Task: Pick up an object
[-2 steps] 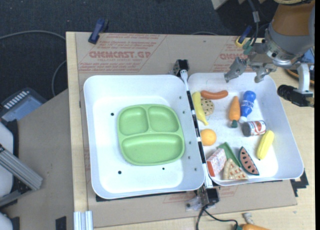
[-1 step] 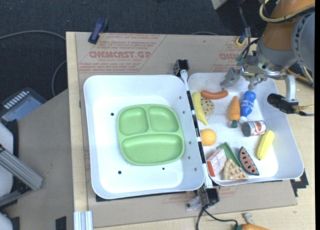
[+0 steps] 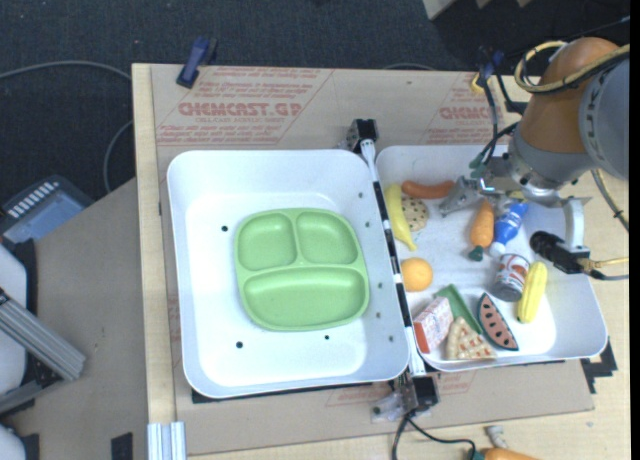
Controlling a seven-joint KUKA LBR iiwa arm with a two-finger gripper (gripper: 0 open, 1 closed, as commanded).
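The arm's gripper (image 3: pixel 478 193) is low in the right bin (image 3: pixel 580 333), at that bin's far end. Dark metal shows at the tip, but whether it is open or closed on anything cannot be told from this angle — nothing is visibly held.

Taking the carrot (image 3: pixel 483 226) as landmark: the tip sits just beyond the carrot's far end, near touching or just apart. The carrot's long axis runs roughly from the far wall toward the near wall, slightly tilted. On its arm side, touching or nearly so, lies a blue-capped bottle (image 3: pixel 509 222), axis close to parallel. Nearer the viewer from that is a small can (image 3: pixel 512 275) and a yellow corn cob (image 3: pixel 533 291). Away from the arm, toward the centre divider, lie a hot dog (image 3: pixel 428 189), a cookie (image 3: pixel 414 214) and a banana (image 3: pixel 397 216); an orange (image 3: pixel 416 274) sits well nearer the viewer. At the near wall: a watermelon slice (image 3: pixel 496 320), a waffle wedge (image 3: pixel 465 340) and a red packet (image 3: pixel 433 320).

The left bin (image 3: pixel 195 278) holds a green divided plate (image 3: pixel 300 268).

Judgement: the carrot is the closest candidate — lying just nearward of the tip. A grasp should close across its short width; the crowding bottle risks a double contact or a slip.
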